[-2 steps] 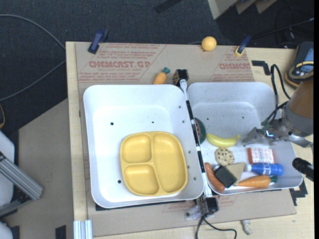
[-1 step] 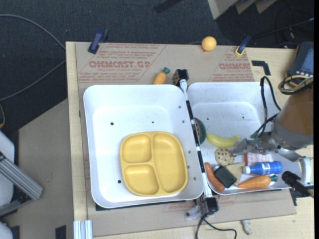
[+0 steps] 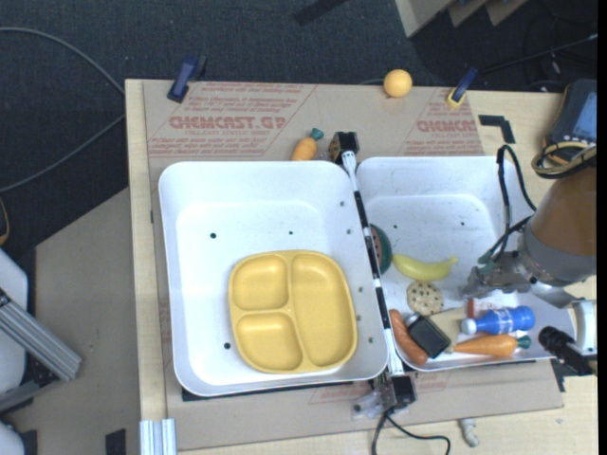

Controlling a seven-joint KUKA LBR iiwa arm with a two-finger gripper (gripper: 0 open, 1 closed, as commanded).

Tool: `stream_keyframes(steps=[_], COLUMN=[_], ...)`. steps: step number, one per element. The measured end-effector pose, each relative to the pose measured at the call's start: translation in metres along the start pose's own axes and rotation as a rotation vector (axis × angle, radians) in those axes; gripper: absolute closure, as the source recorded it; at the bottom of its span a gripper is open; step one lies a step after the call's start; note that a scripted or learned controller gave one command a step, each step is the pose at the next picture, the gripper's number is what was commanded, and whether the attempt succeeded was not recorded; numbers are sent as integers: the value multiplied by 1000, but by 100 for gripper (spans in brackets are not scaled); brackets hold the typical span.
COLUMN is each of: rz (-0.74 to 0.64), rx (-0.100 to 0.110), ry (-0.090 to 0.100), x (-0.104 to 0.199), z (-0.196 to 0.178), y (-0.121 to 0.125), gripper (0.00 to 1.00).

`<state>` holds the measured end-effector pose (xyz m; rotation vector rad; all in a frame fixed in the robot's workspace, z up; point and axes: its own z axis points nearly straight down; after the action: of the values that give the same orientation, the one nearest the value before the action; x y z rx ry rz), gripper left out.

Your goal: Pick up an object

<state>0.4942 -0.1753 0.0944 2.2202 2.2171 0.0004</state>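
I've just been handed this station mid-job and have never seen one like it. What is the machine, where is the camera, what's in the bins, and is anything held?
One fixed camera looks down on the bench at a slant. The grey arm with an orange band reaches in from the right; its gripper is low over the right bin. I cannot see anything between its fingers. That bin holds a banana, a cookie, a small bottle with a blue cap, two carrots and a black block. The left bin holds a yellow divided plate.
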Motion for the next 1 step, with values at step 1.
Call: stream_keyframes(steps=[1], rz=[0], rx=[0], ry=[0], x=[0], z=[0], y=[0], gripper=[0])
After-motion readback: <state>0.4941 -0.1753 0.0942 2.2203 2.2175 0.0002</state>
